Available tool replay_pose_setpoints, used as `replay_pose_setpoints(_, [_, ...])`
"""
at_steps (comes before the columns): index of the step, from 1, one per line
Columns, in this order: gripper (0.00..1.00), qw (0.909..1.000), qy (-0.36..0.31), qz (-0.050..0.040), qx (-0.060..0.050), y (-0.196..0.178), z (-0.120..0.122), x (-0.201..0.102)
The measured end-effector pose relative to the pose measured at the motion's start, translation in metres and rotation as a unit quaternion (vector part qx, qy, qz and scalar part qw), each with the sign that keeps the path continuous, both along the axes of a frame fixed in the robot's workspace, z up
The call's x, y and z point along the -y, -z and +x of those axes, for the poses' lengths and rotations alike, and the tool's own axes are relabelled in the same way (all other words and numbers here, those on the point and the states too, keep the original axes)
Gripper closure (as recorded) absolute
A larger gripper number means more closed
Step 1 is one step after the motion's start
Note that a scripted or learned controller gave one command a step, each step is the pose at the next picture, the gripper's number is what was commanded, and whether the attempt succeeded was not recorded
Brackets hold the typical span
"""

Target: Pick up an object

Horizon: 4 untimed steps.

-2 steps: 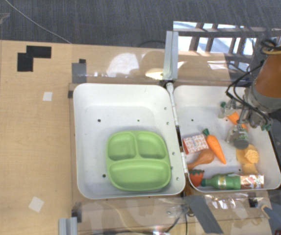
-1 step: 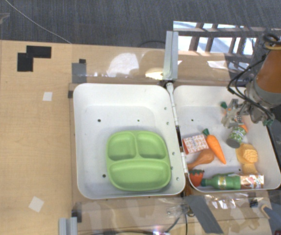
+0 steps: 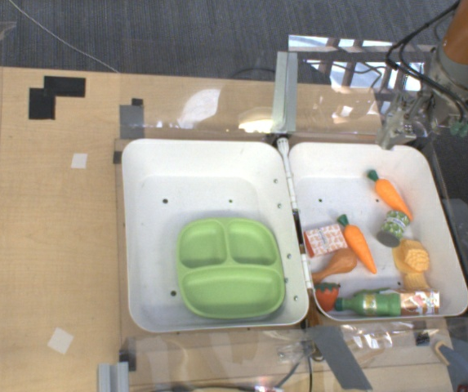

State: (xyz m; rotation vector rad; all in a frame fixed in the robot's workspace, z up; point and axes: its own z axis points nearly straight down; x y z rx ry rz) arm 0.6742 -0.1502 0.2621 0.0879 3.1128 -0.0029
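Note:
My gripper (image 3: 400, 134) hangs at the far back edge of the right bin (image 3: 332, 178), above its rim, with nothing visible between its fingers. Below it in that bin lie a carrot (image 3: 390, 193), a second carrot (image 3: 358, 245), a small can (image 3: 394, 227), a corn cob (image 3: 414, 259), a red-and-white box (image 3: 325, 240), a chicken drumstick (image 3: 336, 264), a red pepper (image 3: 327, 297) and a green bottle (image 3: 385, 303) along the front wall. All the objects are apart from the gripper.
The left bin (image 3: 152, 186) holds a green divided plate (image 3: 230, 267) near its front. A metal post (image 3: 285, 88) stands behind the ridge between the bins. Cables run around the wrist at the top right.

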Motion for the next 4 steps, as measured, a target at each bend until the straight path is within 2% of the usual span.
replay_pose_setpoints(1, [1.00,0.9988,0.047,0.0020,-0.006,-0.030,-0.008,-0.028])
replay_pose_setpoints(4, [1.00,0.9991,0.042,0.0003,0.011,-0.072,-0.001,-0.031])
